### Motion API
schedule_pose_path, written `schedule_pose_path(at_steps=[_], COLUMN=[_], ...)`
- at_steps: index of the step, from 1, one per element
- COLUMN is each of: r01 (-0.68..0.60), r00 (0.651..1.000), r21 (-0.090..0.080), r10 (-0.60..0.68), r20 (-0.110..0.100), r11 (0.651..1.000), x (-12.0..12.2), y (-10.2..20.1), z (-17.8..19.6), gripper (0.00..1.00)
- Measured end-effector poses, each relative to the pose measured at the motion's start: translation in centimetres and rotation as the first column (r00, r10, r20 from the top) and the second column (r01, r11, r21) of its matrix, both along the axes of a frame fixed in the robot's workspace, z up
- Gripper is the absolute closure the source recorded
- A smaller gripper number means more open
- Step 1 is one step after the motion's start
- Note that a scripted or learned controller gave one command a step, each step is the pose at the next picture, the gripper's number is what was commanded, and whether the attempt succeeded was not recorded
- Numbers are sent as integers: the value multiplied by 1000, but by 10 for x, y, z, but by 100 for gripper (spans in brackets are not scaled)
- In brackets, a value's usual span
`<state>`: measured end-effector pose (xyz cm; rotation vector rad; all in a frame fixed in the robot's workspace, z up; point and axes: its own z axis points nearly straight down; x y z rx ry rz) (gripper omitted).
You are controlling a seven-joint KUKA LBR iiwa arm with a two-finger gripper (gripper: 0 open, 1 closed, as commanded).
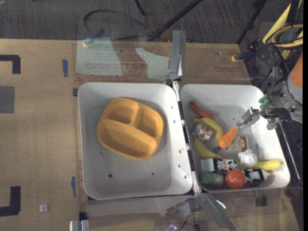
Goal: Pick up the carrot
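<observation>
Jaws (pixel 251 116) hung above the right bin (pixel 284 174); I couldn't tell how far apart they stood, nor anything gripped. My carrot (pixel 227 138) lay just beside them, toward the banana (pixel 206 150), unlifted.

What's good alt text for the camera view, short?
A gripper hovers just above the carrot in the right bin, among a banana and a tomato. The left bin holds an orange tray.
</observation>
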<state>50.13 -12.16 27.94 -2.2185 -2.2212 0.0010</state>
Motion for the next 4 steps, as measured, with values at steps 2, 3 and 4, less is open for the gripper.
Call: schedule_pose_path(at_steps=[2,3,4], r01=[-119,-181,-180], r00=[993,983,984], r21=[-2,0,-1], r10=[119,181,180], r20=[5,-1,3], r11=[993,983,984], x=[21,57,58], y=[3,28,27], z=[77,-75,-73], gripper=[100,100,0])
